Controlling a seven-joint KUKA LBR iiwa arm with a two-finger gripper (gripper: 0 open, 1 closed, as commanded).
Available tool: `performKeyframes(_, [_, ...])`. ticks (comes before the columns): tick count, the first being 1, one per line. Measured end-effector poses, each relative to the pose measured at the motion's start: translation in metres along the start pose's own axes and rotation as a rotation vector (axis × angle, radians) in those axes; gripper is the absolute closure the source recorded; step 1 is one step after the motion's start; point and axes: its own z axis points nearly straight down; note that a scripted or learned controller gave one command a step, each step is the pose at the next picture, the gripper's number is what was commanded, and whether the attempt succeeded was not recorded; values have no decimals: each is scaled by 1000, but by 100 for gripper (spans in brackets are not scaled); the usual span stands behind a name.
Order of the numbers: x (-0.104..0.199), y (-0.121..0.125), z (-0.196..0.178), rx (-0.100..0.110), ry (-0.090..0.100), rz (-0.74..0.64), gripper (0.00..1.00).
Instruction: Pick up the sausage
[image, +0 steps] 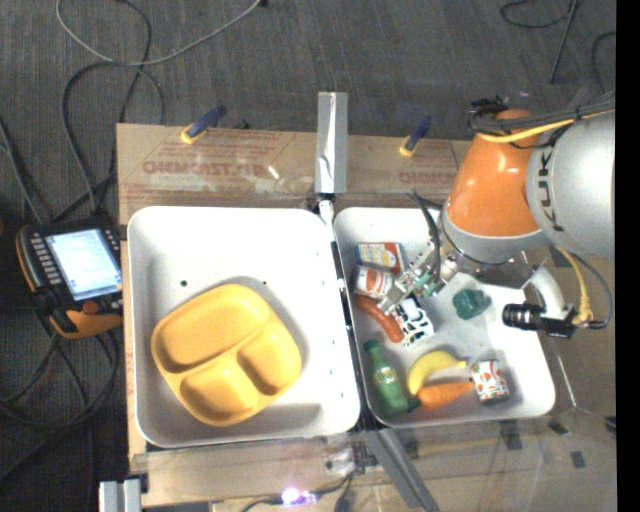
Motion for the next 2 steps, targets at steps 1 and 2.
performKeyframes(1, [0, 0, 0, 1, 0, 0, 0])
performKeyframes(2, [-44, 14, -21, -1, -2, 50, 0])
